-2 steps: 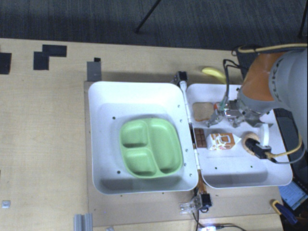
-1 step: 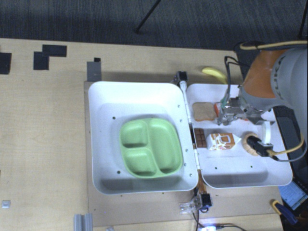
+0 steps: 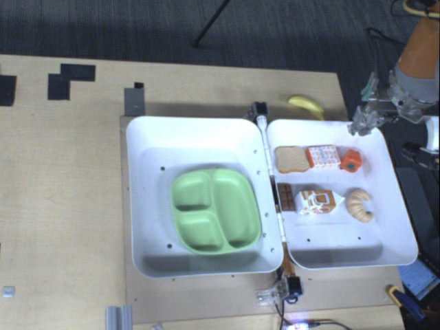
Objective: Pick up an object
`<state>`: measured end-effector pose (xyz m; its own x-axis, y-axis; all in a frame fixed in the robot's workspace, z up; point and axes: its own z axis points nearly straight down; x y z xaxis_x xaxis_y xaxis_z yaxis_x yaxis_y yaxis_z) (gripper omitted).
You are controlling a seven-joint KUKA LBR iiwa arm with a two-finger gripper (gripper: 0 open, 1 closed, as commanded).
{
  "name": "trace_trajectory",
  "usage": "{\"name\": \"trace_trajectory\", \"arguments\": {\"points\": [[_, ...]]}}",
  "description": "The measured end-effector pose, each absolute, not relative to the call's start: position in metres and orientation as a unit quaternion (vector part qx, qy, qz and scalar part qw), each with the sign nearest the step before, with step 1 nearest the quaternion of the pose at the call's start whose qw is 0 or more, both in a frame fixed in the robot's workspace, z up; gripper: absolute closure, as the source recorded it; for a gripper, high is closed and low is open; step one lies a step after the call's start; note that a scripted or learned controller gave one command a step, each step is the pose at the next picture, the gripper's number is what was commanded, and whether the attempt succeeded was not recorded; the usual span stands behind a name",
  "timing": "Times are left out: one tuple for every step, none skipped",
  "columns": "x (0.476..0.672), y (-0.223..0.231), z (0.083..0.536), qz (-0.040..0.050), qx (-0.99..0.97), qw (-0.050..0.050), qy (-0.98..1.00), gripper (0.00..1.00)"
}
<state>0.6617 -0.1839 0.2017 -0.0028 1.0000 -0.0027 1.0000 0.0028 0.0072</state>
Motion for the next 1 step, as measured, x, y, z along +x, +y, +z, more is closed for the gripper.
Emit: {"name": "trace_trajectory", "arguments": {"points": [[0.6612, -0.1830, 0.2004, 0.0011, 0.705, 0.002, 0.709, 0.00]]}}
